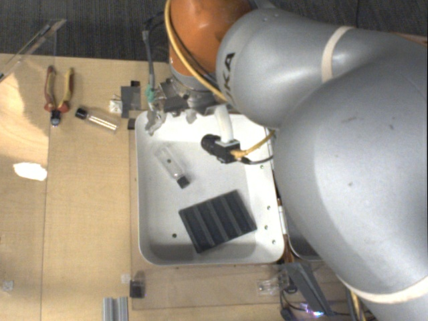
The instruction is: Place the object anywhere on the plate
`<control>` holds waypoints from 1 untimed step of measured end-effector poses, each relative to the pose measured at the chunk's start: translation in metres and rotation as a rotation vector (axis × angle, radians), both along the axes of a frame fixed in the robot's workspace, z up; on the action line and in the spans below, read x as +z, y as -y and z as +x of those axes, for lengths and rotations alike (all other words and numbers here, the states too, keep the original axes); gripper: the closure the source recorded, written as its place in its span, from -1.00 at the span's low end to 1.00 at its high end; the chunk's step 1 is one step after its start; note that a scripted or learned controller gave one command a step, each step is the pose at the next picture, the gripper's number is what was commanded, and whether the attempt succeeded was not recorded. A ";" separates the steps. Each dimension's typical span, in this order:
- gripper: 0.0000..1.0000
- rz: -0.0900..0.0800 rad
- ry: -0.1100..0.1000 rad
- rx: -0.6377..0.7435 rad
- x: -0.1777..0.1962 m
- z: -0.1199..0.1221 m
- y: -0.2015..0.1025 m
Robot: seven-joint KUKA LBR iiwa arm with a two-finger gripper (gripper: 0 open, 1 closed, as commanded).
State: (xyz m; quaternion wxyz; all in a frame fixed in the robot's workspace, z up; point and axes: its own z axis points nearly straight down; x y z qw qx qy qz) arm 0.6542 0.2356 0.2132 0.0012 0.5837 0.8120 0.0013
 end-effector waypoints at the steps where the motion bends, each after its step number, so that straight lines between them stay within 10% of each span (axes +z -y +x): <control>1: -1.00 0.002 0.000 -0.296 -0.116 0.001 0.007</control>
